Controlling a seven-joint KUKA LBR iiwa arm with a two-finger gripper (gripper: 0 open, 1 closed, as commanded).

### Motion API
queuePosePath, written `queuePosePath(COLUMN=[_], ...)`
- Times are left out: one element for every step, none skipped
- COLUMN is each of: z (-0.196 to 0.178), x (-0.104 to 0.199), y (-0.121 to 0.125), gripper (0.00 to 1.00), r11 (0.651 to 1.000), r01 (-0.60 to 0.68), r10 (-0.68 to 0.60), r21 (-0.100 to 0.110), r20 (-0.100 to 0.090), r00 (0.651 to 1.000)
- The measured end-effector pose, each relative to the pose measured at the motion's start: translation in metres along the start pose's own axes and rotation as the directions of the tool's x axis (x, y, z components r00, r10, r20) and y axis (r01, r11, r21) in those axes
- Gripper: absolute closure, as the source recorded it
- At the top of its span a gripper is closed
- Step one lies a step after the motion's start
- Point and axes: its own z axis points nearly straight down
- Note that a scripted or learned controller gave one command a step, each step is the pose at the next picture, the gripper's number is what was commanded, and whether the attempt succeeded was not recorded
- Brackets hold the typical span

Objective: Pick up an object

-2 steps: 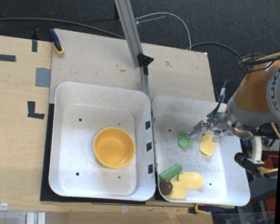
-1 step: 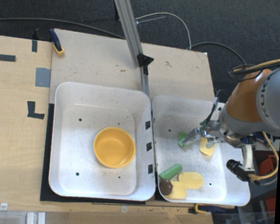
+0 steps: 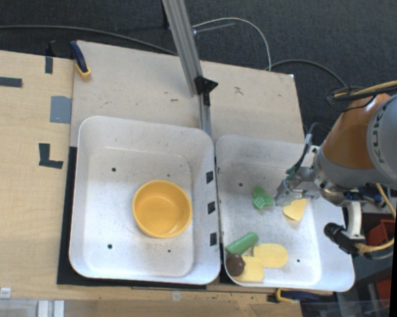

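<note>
Gripper (image 3: 282, 195) low in right bin (image 3: 313, 266) betw green piece (image 3: 261, 199) & yellow piece (image 3: 294, 210), can't tell grip state

The arm (image 3: 364, 143) runs off the right edge. The gripper (image 3: 286, 194) is too small to read its fingers, and it overlaps the yellow piece (image 3: 294, 210) — contact unclear.

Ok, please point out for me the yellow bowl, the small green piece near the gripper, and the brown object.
yellow bowl (image 3: 162, 208), camera view, inside bottom.
small green piece (image 3: 261, 200), camera view, its middle.
brown object (image 3: 236, 265), camera view, its top surface.
</note>
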Motion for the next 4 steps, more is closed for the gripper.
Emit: queuePosePath(z=[-0.049, -0.091, -0.131, -0.126], x=[0.007, 0.005, 0.005, 0.057], y=[-0.007, -0.004, -0.003, -0.014], gripper=[1.00, 1.00, 1.00, 1.00], r11=[1.000, 1.000, 1.000, 1.000], r01=[-0.001, -0.001, -0.001, 0.003], r10=[0.001, 0.001, 0.001, -0.003], r21=[-0.006, -0.007, -0.007, -0.002], r20=[0.001, 0.002, 0.002, 0.000], r00=[1.000, 1.000, 1.000, 1.000])
